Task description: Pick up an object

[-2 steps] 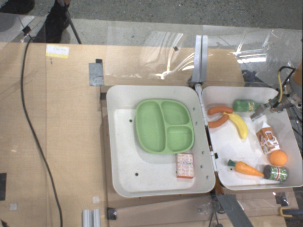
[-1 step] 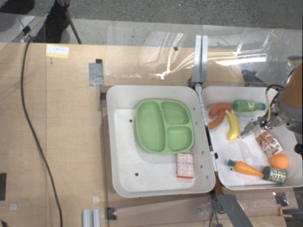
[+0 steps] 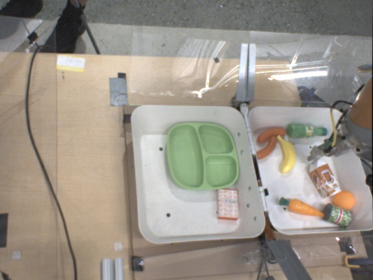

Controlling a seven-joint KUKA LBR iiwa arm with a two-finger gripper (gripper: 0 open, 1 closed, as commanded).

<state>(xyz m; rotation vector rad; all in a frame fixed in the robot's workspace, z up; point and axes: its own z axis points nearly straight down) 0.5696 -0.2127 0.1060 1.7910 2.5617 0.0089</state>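
Note:
The right bin holds a yellow banana, an orange-red sausage, a green bottle lying on its side, a brown and white snack box, an orange, a carrot and a small green can. My gripper hangs low over this bin's right half, just above the snack box and right of the banana. The grey arm comes in from the right edge. Nothing visible is lifted off the bin floor.
In the left bin a green divided plate lies in the middle, with a small red and white carton at its near right corner. A metal divider post stands between the bins at the back.

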